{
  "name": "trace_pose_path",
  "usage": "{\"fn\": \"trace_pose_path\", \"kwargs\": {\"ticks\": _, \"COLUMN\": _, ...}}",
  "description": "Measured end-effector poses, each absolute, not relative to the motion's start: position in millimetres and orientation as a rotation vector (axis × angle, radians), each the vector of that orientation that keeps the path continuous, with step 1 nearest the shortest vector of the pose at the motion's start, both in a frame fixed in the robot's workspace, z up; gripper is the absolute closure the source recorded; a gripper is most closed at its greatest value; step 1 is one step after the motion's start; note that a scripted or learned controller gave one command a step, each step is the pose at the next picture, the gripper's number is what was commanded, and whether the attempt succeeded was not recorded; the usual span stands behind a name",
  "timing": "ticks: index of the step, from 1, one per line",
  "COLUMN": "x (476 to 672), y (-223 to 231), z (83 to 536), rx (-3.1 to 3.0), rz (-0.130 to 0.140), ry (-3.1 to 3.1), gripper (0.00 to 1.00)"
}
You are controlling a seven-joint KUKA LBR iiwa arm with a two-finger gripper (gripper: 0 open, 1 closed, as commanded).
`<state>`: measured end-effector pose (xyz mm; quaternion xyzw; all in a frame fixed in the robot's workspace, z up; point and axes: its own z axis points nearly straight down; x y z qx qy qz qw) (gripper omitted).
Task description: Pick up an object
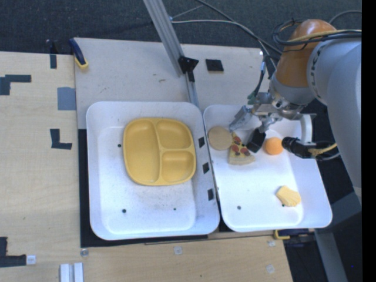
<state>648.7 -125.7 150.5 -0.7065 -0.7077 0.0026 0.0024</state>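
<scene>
In the right bin (258,207) lie a tan round cookie (218,138), a pizza slice (239,153) with red toppings, an orange ball (273,146) and a yellow cheese wedge (288,197). My gripper (247,130) hangs over the bin's far left part, just above the pizza slice and between the cookie and the orange ball. Its fingers stand apart, one grey finger (238,120) toward the cookie and one black finger (256,140) beside the ball. Nothing sits between them.
The left bin (106,175) holds a yellow divided plate (159,151). A metal post (167,28) slants up from behind the bins' shared edge. Cables run behind the arm (329,57) at the right.
</scene>
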Motion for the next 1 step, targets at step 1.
{"fn": "trace_pose_path", "kwargs": {"ticks": 1, "x": 652.7, "y": -120.7, "z": 111.9, "rx": -2.224, "rz": -0.005, "ry": -2.232, "gripper": 0.00}}
